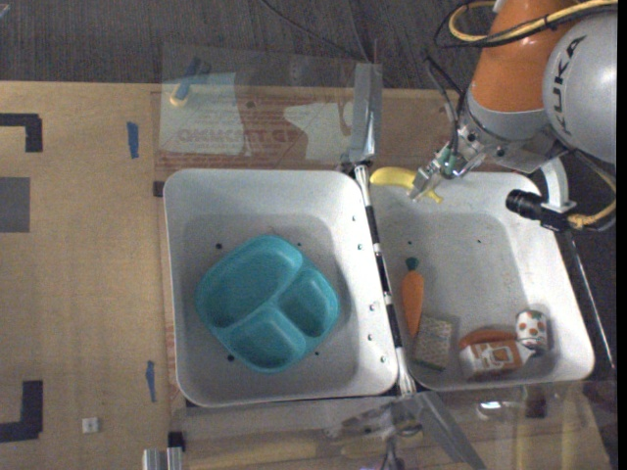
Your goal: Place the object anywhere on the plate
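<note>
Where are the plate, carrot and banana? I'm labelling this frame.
plate (266,304): camera view, on its central divider, left bin.
carrot (412,302): camera view, mid orange body, right bin.
banana (394,177): camera view, on its yellow curve at the right bin's far rim.

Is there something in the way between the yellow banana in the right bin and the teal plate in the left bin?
Yes: the raised rims where both bins meet lie between the banana and the plate. The gripper must lift it over them.
</note>
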You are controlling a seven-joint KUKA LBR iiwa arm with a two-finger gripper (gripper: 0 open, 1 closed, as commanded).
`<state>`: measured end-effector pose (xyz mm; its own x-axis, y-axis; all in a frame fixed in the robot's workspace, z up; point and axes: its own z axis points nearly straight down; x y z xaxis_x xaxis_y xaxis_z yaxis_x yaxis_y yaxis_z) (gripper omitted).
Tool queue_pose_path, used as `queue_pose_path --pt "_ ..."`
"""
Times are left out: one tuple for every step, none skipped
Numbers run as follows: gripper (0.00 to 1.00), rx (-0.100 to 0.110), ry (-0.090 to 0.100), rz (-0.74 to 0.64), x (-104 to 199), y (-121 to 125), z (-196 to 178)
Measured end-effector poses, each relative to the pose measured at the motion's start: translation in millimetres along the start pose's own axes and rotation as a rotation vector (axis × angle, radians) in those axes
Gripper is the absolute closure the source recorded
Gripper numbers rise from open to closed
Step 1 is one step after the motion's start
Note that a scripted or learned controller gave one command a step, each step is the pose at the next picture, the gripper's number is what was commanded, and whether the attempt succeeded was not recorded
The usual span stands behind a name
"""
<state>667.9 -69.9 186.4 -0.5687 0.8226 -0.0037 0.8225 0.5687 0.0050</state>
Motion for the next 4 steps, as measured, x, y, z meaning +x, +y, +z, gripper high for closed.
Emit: queue_pose_path --pt "1.00 0.003 0.003 -0.109 50.5 15.1 0.2" --pt "1.00 0.003 0.003 -0.198 111.9 6.2 -39.7" --pt "1.00 0.003 0.004 -0.294 174.1 16.8 -33.5" --pt "1.00 0.004 0.005 -0.227 217.0 0.8 -34.6"
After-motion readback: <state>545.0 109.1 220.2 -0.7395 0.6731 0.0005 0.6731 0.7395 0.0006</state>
